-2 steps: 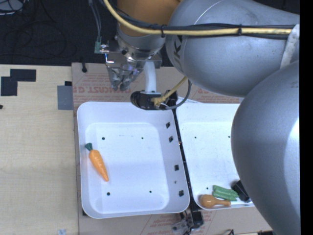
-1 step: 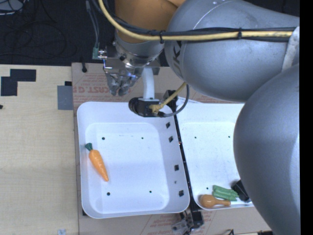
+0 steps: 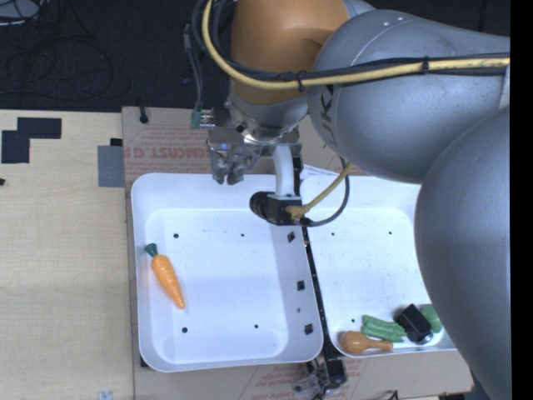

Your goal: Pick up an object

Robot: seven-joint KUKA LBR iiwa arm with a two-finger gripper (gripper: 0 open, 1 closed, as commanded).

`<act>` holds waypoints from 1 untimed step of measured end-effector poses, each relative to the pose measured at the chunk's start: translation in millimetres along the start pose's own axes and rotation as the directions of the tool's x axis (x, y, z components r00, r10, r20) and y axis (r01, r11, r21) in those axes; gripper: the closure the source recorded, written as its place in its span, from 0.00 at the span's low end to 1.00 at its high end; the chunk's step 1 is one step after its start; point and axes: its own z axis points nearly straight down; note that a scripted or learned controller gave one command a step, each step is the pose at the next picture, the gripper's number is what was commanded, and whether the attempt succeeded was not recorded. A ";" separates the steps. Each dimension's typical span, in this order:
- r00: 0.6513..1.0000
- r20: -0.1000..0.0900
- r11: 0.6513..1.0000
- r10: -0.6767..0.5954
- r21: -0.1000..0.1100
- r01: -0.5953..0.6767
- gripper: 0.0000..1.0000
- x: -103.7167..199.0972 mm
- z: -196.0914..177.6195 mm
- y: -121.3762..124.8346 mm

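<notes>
An orange toy carrot (image 3: pixel 167 280) with a green top lies near the left wall of the left bin (image 3: pixel 216 352). In the right bin's (image 3: pixel 366 240) front corner sit a green pea pod (image 3: pixel 382 328), a black block (image 3: pixel 414 323) and a tan pear-shaped toy (image 3: pixel 364 342). My gripper (image 3: pixel 231 172) hangs over the back rim of the left bin, well above and behind the carrot, with nothing visibly in it. The arm's bulk hides the right bin's far right part.
A black cable loop and connector (image 3: pixel 275 208) hang from the wrist over the divider between the bins. Brown cardboard (image 3: pixel 166 140) lies under both bins. A pale wooden benchtop (image 3: pixel 58 248) stretches to the left.
</notes>
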 end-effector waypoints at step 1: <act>1.000 -0.004 1.000 -0.008 -0.006 0.008 1.00 50.3 2.1 15.1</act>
